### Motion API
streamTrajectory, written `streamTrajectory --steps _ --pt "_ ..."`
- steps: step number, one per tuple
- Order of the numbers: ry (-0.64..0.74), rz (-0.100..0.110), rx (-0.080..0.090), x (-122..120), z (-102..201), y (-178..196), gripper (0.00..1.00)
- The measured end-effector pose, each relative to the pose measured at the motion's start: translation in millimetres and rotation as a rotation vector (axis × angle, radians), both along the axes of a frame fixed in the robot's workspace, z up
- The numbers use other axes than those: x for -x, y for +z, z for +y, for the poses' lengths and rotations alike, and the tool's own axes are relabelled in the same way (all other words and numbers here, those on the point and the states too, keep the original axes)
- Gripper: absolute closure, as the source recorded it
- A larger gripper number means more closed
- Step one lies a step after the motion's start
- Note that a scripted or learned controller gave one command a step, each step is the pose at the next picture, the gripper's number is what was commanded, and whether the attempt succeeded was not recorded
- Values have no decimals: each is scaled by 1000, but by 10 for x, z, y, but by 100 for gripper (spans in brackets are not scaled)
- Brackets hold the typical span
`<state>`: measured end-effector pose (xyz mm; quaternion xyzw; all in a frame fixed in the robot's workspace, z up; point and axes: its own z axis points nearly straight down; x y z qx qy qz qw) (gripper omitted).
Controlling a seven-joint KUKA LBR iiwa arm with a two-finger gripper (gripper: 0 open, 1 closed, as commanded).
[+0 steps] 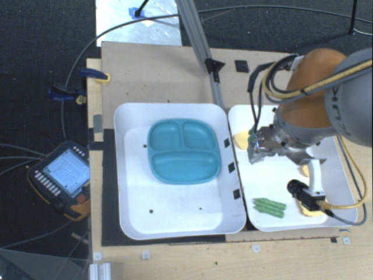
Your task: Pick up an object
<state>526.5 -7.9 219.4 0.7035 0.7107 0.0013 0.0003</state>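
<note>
A blue divided plate (184,151) lies in the left bin (134,214). In the right bin (326,214) lie a green bean-like piece (268,207) near the front, a yellow piece (241,139) at the left wall, and a yellow item (309,210) at the front right next to a black part. My gripper (257,150) hangs over the right bin's left part, just right of the yellow piece at the wall. The arm's orange band and grey body cover the bin's back half.
A handheld pendant with a lit screen (63,177) lies left of the bench. A grey pole (195,34) slants across the back. Cables loop around the arm and over the right bin's right side.
</note>
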Motion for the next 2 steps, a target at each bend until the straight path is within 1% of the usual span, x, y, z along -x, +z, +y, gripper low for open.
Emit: streamTrajectory --steps 1,2 --pt "0 -1 0 -149 415 31 100" --pt "0 0 -1 -355 943 -55 100"
